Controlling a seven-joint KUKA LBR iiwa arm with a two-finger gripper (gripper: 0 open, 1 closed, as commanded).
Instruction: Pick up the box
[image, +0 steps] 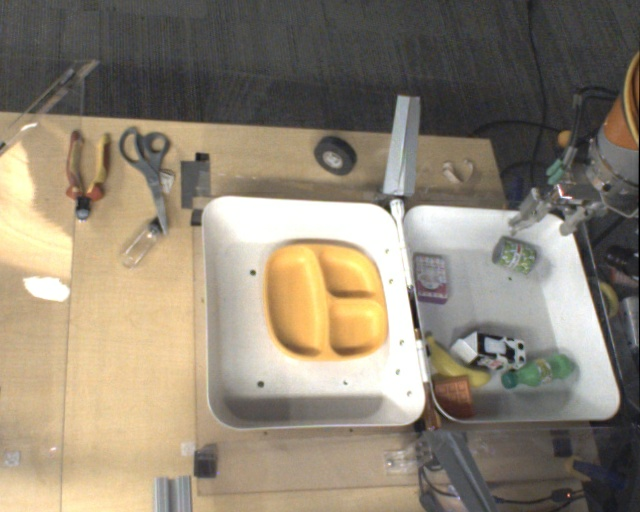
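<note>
Right bin (596, 330): gripper (553, 212) seemingly open.

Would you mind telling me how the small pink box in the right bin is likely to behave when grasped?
The pink box lies flat near the right bin's left wall, so it probably won't roll. It looks thin and probably light, so it may slide if nudged. Its low profile could make gripping its edges awkward.

Bench (120, 330) looked like pale matt wood, with glare at left. Both bins (230, 300) were smooth white plastic with a slight sheen. Yellow tray (325, 298) looked like glossy moulded plastic. Scissors (152, 180) had bright metal blades. Gripper (553, 203) fingers read as bare metal. Box (431, 277) looked like printed card, matt.
</note>
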